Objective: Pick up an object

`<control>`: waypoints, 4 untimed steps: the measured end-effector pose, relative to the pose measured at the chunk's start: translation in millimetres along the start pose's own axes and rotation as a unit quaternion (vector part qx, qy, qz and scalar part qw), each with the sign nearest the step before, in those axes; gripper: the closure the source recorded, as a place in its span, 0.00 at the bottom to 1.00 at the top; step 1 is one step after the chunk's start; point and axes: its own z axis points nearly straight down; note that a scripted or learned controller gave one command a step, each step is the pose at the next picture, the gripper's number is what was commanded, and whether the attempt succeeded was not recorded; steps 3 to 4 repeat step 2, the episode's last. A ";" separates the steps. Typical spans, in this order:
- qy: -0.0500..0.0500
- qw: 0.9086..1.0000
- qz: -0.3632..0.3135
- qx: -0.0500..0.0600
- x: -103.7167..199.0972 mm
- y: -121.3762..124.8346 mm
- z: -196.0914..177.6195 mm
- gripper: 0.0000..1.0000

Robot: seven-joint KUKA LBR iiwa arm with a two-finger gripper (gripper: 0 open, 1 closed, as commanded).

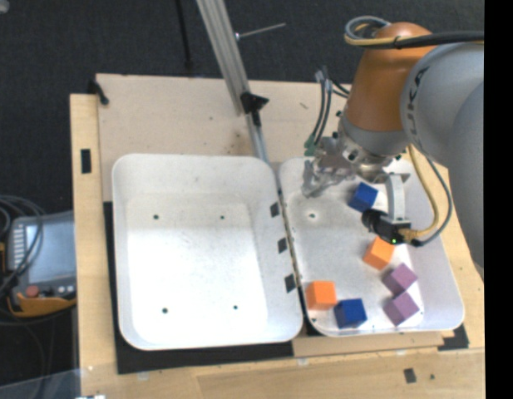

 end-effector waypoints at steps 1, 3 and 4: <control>0.000 1.000 0.000 0.001 52.5 -14.8 -13.2 1.00; 0.000 1.000 0.000 0.001 99.7 -15.1 -13.4 1.00; 0.000 1.000 0.000 0.001 99.7 -15.1 -13.4 1.00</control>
